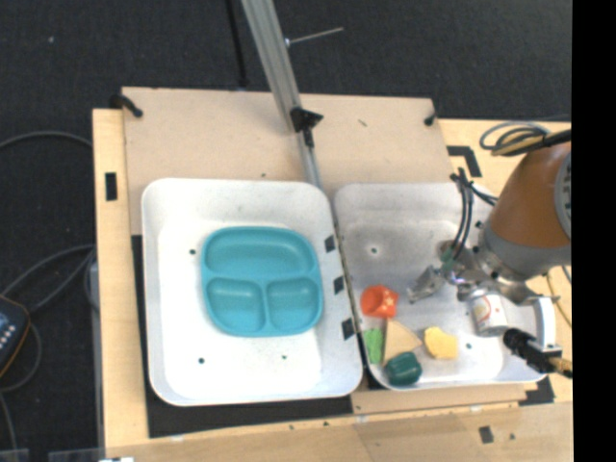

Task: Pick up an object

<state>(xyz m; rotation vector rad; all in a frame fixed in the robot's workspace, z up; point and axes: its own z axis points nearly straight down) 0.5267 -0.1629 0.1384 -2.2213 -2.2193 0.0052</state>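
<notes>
Lying loose at the right bin's near edge: an orange toy, a yellow piece, a green lump, and a pale wedge.

Two white bins are seen, one teal tray, and five small items in the right bin.
</notes>
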